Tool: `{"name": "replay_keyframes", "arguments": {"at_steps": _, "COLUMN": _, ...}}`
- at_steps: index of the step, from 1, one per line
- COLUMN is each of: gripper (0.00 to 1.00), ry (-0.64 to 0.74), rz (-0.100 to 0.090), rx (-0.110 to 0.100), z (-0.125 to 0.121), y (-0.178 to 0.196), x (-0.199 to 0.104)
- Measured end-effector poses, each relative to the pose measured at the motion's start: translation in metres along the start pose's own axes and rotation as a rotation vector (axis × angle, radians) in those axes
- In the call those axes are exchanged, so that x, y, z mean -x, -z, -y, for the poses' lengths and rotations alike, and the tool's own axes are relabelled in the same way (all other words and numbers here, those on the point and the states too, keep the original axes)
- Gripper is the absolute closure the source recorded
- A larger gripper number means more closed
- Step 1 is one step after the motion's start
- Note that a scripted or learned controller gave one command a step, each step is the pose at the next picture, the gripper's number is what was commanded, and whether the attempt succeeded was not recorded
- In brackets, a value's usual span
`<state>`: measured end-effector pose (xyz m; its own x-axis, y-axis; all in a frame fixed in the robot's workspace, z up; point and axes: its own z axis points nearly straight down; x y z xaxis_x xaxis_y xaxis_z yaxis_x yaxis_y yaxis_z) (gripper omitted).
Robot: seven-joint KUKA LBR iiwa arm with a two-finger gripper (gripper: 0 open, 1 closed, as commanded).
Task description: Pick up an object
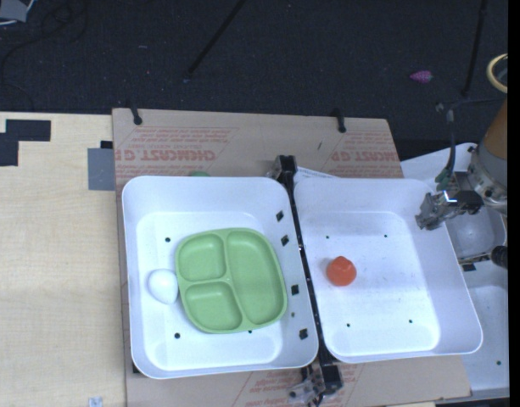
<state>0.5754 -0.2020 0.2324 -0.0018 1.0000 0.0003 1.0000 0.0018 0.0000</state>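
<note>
Pale wooden bench [47, 261] bearing two shallow white plastic bins. Left bin [141, 227]: small white egg-shaped object [163, 286] touching green three-compartment plastic tray [231, 279], far left of gripper. Right bin [429, 329]: small orange round object [341, 271], left of and below gripper [431, 211] at bin's right rim. Finger state: cannot tell.

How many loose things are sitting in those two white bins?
3. A green divided plate and a white egg-like ball touching its left edge lie in the left bin. An orange ball sits alone in the right bin.
</note>
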Motion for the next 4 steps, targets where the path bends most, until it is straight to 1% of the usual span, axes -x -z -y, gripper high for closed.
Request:
{"name": "replay_keyframes", "arguments": {"at_steps": 1, "gripper": 1.00, "ry": 0.002, "rz": -0.002, "rx": -0.003, "z": -0.005, "y": -0.012, "x": -0.053}}
{"name": "replay_keyframes", "arguments": {"at_steps": 2, "gripper": 1.00, "ry": 0.002, "rz": -0.002, "rx": -0.003, "z": -0.018, "y": -0.017, "x": -0.099}}
{"name": "replay_keyframes", "arguments": {"at_steps": 3, "gripper": 1.00, "ry": 0.004, "rz": -0.002, "rx": -0.001, "z": -0.032, "y": -0.014, "x": -0.158}}
{"name": "replay_keyframes", "arguments": {"at_steps": 4, "gripper": 1.00, "ry": 0.003, "rz": -0.002, "rx": -0.003, "z": -0.039, "y": -0.021, "x": -0.215}}
